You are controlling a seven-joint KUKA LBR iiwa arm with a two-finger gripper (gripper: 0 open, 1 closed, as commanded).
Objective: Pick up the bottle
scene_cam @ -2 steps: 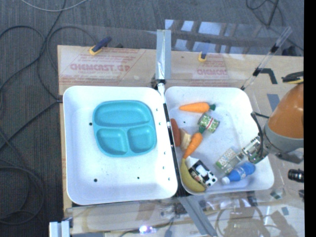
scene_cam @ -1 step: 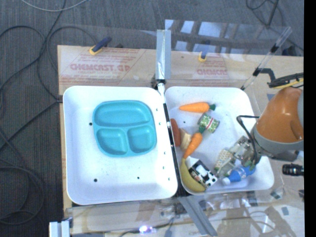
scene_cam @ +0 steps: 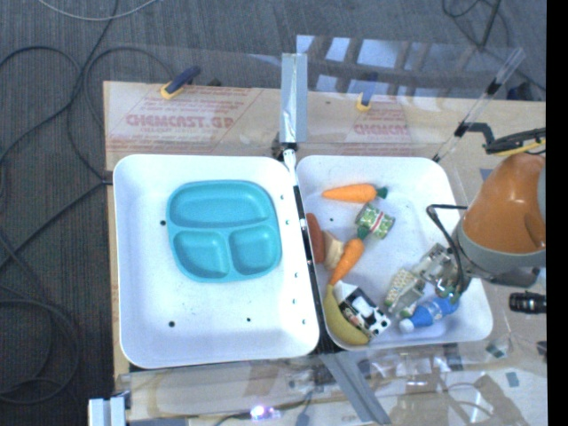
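A small blue bottle (scene_cam: 432,313) with a white cap lies on its side near the front right corner of the right bin (scene_cam: 461,193). My gripper (scene_cam: 417,293) hangs just above and to the left of the bottle, reaching in from the right under the orange wrist band (scene_cam: 506,211). It is open, and nothing shows between its fingers. One finger (scene_cam: 401,285) points toward the bin's middle, the other sits close to the bottle's upper side.
The right bin also holds two carrots (scene_cam: 353,193) (scene_cam: 347,260), a green can (scene_cam: 375,221), a sausage (scene_cam: 316,236), a banana (scene_cam: 342,325) and a black-and-white toy (scene_cam: 364,310). The left bin (scene_cam: 142,327) holds a blue divided tray (scene_cam: 224,228).
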